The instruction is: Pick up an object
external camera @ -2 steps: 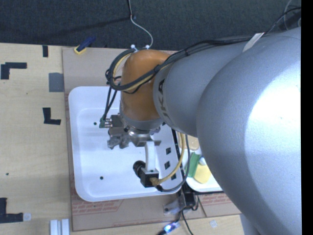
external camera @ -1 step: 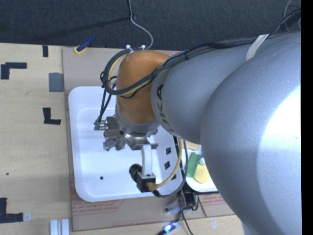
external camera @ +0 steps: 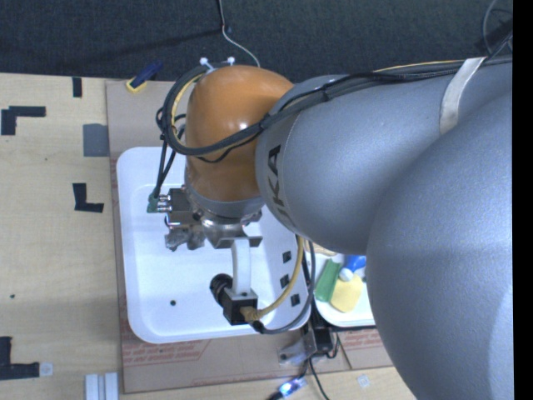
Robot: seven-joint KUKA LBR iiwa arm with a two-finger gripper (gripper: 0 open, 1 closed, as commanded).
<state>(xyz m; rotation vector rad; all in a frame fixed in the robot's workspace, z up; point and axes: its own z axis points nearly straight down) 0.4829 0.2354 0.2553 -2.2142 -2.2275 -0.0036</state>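
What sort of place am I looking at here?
Probably a robotics lab: a grey arm reaches over a white bin, black tape marks dot the bench, and a dark curtain hangs behind.

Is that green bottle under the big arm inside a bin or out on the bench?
Inside. The green bottle rests in the right bin, whose white rim runs just below it, beside a yellow bottle.

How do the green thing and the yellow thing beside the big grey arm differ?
The green thing is slim and long; the yellow thing is broader and squatter. The yellow thing has a blue piece at its top; the green thing shows none. Both lie side by side in one white bin.
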